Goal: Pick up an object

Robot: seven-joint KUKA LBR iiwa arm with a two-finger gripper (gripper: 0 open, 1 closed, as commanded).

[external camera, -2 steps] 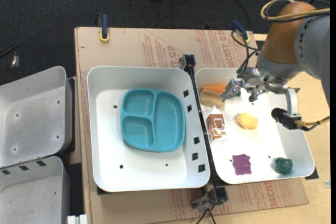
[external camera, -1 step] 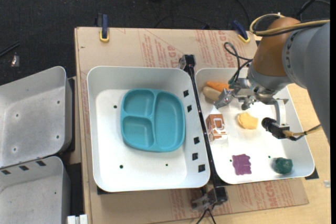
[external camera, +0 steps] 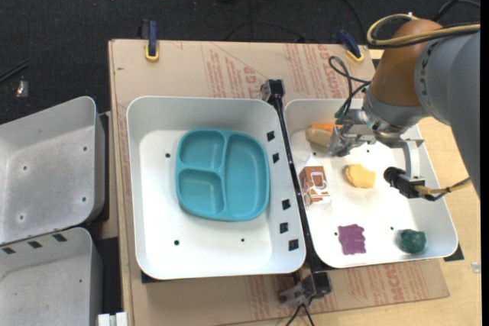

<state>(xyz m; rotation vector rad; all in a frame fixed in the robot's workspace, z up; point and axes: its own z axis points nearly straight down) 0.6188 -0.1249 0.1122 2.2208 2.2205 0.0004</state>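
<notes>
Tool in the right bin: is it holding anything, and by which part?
Cannot be told. The tool sits low beside a tan object and an orange piece, but no object shows between its tips.

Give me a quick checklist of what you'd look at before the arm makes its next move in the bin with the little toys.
1. Gripper is over the right bin: ok.
2. A target lies close by: ok, a tan bread-like piece and an orange piece sit right beside it.
3. Something is held between the fingers: cannot tell, the wrist hides them.
4. Other items lie apart from the gripper: ok, the yellow lump, brown-and-white box, purple square and dark green ball.
5. Teal divided plate sits alone in the left bin: ok.
</notes>
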